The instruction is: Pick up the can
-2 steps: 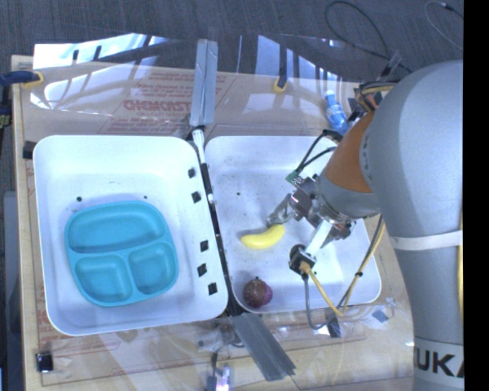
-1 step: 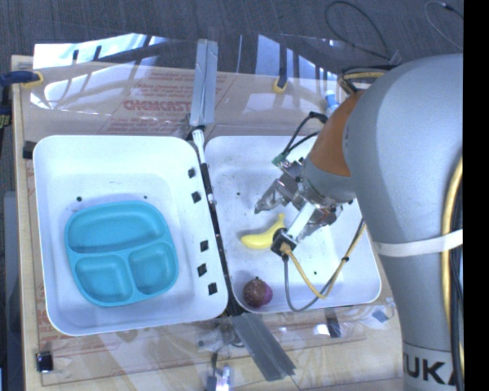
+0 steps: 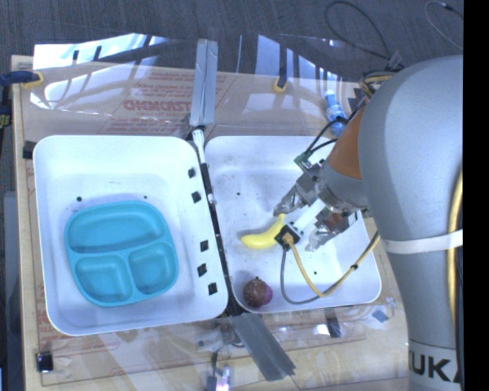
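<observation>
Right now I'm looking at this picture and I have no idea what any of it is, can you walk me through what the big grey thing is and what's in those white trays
The big grey shape on the right is a robot arm. The picture comes from one camera fixed above the bench, looking down at a slant, and the arm reaches in from the right side.

At the arm's end is its gripper, a two-finger hand, low over the right bin. From this angle I cannot tell whether it holds anything.

Two shallow white bins sit side by side. The left bin holds a blue plate with three compartments. In the right bin lie a yellow banana, right next to the gripper, and a dark red round fruit near the front edge. A yellow cable loops down from the gripper.

The job is to pick up a can, but I cannot make one out.
</observation>
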`<state>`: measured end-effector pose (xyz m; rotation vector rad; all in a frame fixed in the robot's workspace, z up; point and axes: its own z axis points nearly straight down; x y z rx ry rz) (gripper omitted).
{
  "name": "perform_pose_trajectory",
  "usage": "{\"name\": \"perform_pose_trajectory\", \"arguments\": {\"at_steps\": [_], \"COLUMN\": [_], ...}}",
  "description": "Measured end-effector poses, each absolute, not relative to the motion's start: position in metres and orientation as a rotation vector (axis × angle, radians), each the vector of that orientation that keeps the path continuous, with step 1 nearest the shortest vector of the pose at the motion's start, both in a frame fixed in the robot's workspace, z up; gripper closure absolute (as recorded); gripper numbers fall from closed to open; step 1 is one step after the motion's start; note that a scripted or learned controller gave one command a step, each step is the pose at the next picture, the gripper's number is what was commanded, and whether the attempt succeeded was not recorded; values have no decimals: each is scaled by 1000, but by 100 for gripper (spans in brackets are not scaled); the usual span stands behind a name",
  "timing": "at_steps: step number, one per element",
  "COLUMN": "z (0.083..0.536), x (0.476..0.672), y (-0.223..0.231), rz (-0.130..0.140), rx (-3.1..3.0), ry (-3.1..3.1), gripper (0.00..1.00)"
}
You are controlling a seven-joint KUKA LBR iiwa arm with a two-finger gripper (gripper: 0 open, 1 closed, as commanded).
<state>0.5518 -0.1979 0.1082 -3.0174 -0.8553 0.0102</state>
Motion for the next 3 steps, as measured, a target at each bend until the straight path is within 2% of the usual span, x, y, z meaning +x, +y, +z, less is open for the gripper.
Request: {"name": "perform_pose_trajectory", "arguments": {"at_steps": [1, 2, 3], "z": [108, 90, 90], "x": [552, 533, 541], "y": [-198, -202, -186], "rz": [10, 11, 9], "rx": [-3016, -3092, -3117], "ry": [-855, -509, -349], "gripper": [0, 0, 0]}}
